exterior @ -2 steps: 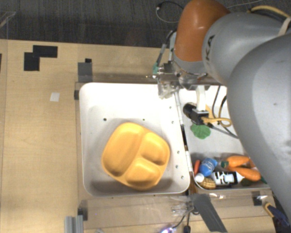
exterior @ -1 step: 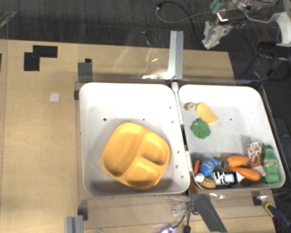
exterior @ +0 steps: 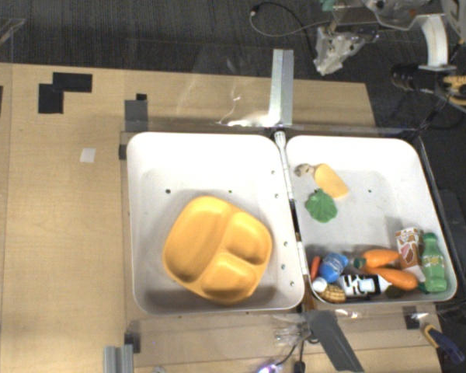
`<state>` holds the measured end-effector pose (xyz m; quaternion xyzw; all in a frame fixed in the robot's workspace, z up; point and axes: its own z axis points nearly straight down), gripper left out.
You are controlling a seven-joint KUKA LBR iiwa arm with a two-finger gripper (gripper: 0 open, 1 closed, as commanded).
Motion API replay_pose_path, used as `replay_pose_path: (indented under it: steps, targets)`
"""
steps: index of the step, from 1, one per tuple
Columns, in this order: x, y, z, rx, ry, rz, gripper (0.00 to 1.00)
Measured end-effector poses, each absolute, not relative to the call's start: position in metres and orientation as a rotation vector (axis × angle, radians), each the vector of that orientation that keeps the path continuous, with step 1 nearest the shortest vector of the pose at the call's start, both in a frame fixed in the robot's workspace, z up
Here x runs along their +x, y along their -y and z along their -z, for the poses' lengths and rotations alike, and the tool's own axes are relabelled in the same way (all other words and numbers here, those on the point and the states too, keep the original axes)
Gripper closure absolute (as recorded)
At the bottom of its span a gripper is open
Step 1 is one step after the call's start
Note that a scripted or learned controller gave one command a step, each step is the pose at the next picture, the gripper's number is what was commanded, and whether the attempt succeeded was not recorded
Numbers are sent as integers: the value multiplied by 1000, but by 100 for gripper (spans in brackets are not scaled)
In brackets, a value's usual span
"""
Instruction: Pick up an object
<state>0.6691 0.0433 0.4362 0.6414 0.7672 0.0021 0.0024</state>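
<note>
The right bin (exterior: 373, 154) holds small toy items. A yellow wedge (exterior: 331, 182) and a green leafy piece (exterior: 321, 207) lie near its left wall. Along its front edge sit several more: a blue round piece (exterior: 334, 265), two orange carrots (exterior: 388, 268), a black-and-white bottle (exterior: 363, 285), a small red-and-white carton (exterior: 408, 246) and a green bottle (exterior: 432, 264). My gripper (exterior: 332, 53) hangs high beyond the far edge of the bins, well away from every item, with nothing visible between its fingers.
The left bin (exterior: 159, 162) holds a large yellow divided dish (exterior: 217, 247) lying tilted. A metal post (exterior: 282, 88) rises at the back between the bins. Cables (exterior: 287, 22) trail on the dark floor behind the bench.
</note>
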Motion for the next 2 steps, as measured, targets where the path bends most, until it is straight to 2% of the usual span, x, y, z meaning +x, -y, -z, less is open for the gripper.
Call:
replay_pose_path:
  steps: [1,2]
  targets:
    - [669,-82,-284,2077,-2354,-6,100]
    - [643,-47,-437,2373,-2053,-9,100]
